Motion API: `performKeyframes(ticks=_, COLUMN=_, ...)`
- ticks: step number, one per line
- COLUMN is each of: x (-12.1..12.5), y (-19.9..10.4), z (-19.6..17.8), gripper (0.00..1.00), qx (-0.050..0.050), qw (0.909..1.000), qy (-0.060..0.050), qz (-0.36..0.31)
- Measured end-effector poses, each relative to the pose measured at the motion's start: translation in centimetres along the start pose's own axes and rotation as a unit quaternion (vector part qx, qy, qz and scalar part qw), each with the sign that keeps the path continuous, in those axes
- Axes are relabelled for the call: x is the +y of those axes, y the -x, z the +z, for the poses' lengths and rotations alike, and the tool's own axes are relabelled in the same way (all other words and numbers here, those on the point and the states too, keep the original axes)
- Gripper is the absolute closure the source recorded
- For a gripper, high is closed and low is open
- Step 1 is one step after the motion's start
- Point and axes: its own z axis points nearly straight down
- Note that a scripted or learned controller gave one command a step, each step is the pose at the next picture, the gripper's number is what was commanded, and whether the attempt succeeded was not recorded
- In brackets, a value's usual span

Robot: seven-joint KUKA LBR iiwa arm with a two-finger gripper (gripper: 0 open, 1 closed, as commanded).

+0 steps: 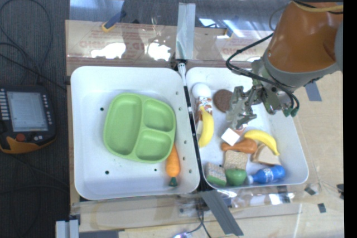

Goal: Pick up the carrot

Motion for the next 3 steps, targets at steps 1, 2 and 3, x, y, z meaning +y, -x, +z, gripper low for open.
performKeyframes(ticks=1, x=5.1, y=1.7, z=7.7, gripper=1.00, qx=0.001, qw=0.9942, qy=0.000, qz=0.107)
performKeyframes(ticks=2, x=-0.1, y=7.5, z=7.6, gripper=1.00, qx=-0.001, qw=0.9891, qy=-0.001, qz=-0.147)
performKeyframes(ticks=3, x=8.1, y=-2.4, z=7.7, gripper=1.00, qx=0.001, qw=0.9992, qy=0.000, qz=-0.039)
